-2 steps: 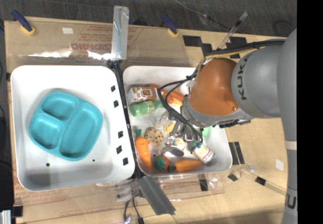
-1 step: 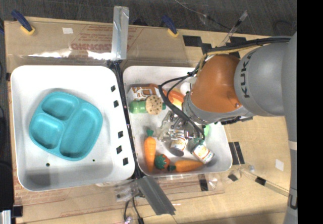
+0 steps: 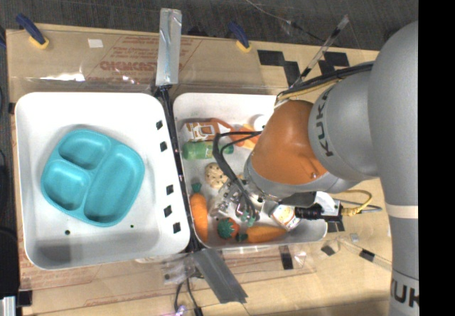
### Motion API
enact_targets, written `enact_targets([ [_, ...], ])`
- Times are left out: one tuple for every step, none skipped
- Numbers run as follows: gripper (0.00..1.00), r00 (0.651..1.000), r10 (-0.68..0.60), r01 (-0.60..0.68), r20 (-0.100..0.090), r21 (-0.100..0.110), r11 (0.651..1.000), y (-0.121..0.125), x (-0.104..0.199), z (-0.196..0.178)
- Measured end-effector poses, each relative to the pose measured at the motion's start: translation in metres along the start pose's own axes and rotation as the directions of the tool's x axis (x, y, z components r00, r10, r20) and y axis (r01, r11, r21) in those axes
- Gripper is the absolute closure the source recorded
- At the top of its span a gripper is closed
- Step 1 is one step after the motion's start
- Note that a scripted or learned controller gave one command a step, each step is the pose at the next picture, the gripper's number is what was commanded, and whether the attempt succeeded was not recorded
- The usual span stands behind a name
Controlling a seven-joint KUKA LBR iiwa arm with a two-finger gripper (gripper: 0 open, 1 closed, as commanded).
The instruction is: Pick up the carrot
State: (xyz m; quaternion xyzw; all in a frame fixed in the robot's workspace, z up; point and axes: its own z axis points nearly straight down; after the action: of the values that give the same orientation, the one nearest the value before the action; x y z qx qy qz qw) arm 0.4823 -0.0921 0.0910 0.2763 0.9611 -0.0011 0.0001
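Note:
The carrot [image 3: 264,234] lies along the front wall of the right bin [image 3: 213,102], orange, with its green top [image 3: 227,228] pointing left. A second orange, carrot-like piece [image 3: 199,216] stands lengthwise against the bin's left wall. My gripper [image 3: 239,206] hangs low over the front of this bin, just above and behind the green top. The grey and orange wrist [image 3: 288,151] covers much of the bin behind it. Whether anything is in the gripper is hidden.
A teal divided plate [image 3: 92,176] sits in the left bin [image 3: 43,112]. The right bin also holds an orange and green packet [image 3: 200,129], a speckled beige piece [image 3: 213,175] and a small bottle with a red and white label [image 3: 285,216]. A grey divider [image 3: 167,48] rises at the back between the bins.

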Motion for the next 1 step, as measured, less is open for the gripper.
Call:
enact_targets([
  [1.00,0.948,-0.319,0.319,0.005,-0.002,0.948,-0.0226,-0.0092,-0.1078],
])
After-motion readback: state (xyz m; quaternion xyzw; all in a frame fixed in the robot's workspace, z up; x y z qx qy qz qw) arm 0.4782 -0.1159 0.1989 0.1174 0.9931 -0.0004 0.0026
